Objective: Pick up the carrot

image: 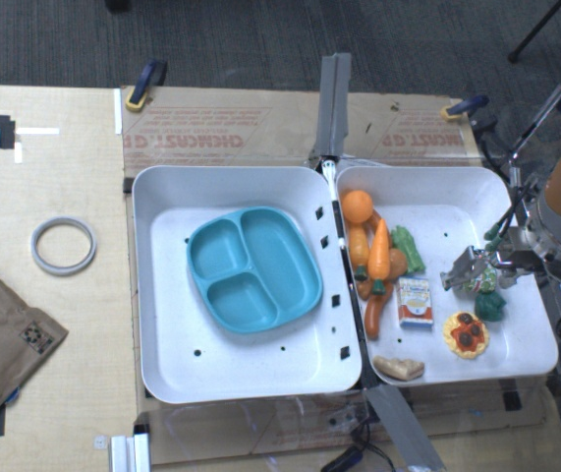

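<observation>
Locating target: you will find the carrot (pixel 379 251) in the right bin (pixel 437 187), close to that bin's left wall, lying lengthwise with its narrow tip toward the far edge.
Neighbours: an orange (pixel 358 207) sits just beyond the tip at the far-left corner; a green vegetable (pixel 406 249) lies just beside the carrot on its right; a red sausage-like piece (pixel 373 315) and a small carton (pixel 416 302) lie toward the near edge.
Other contents: a pizza toy (pixel 466 334) and a bread-like piece (pixel 399 368) rest near the right bin's near edge; the left bin (pixel 162 293) carries a blue divided plate (pixel 253 268).
Tool state: the tool (pixel 476 273) hangs over the right half of the right bin, well apart from the carrot. You cannot tell from this view whether it is spread or pressed together; nothing is visibly held.
Handling: judge the carrot to be a light, rigid, smooth toy, likely to slip along its taper.
Grasp point: take hold across the thick middle, approaching from above, since the sides are crowded.
Risk: expect contact with the adjacent items or the bin wall.
</observation>
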